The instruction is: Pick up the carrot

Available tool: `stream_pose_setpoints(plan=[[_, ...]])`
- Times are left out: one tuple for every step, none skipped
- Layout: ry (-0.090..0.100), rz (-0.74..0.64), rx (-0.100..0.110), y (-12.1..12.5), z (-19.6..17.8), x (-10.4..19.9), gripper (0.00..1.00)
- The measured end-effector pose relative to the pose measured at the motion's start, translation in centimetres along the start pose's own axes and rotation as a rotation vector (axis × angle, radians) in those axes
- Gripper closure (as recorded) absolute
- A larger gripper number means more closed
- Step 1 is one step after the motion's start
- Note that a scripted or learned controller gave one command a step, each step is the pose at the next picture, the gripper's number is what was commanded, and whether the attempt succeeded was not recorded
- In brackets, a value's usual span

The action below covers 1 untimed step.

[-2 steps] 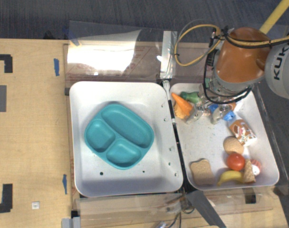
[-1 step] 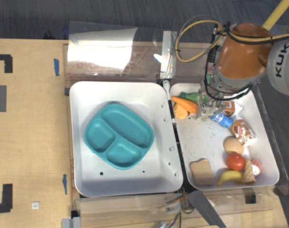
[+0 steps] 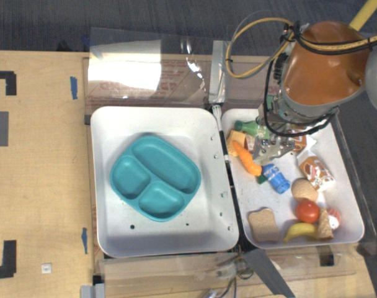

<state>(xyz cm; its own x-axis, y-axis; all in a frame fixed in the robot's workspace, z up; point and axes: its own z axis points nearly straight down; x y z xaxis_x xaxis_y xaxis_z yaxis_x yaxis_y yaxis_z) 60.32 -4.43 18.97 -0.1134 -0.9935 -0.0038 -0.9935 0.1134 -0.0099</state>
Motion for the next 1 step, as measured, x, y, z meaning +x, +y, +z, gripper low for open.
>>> stream_pose_setpoints(plan=[[0.001,-0.037,0.006,0.98,-15.81,-0.05,1.0]])
